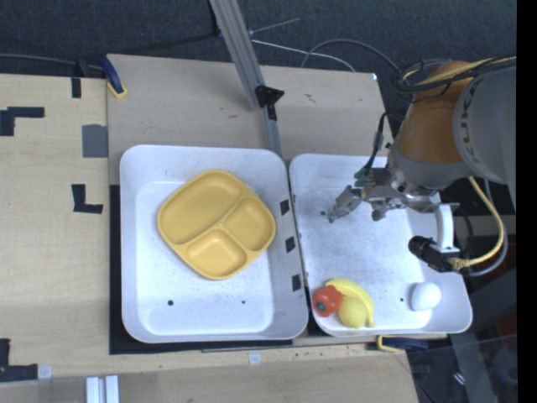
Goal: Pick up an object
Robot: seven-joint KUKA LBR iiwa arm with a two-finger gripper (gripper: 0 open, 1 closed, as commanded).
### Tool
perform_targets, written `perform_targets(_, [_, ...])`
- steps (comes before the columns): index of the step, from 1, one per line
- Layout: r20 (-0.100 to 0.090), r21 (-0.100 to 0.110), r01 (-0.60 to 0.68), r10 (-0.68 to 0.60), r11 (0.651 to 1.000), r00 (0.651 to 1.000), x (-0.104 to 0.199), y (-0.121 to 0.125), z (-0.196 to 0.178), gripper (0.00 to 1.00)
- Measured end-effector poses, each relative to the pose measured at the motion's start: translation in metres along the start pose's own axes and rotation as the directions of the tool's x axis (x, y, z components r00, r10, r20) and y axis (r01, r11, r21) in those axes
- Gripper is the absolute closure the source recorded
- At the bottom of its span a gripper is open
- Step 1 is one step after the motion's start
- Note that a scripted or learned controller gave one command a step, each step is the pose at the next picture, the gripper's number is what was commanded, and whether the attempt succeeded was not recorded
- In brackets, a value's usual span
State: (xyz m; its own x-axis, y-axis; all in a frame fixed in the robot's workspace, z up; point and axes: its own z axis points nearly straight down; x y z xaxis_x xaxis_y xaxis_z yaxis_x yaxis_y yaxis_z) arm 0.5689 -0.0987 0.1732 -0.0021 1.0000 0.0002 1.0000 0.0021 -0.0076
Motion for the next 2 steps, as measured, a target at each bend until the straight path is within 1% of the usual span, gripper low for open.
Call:
perform_targets(1, [0.0, -0.001, 0.0, 0.0, 1.0, 1.0, -0.001, -0.001, 0.044, 0.0])
perform_targets(2, [0.002, -0.007, 0.0, 0.0, 1.0, 1.0, -0.001, -0.001, 0.085, 0.0])
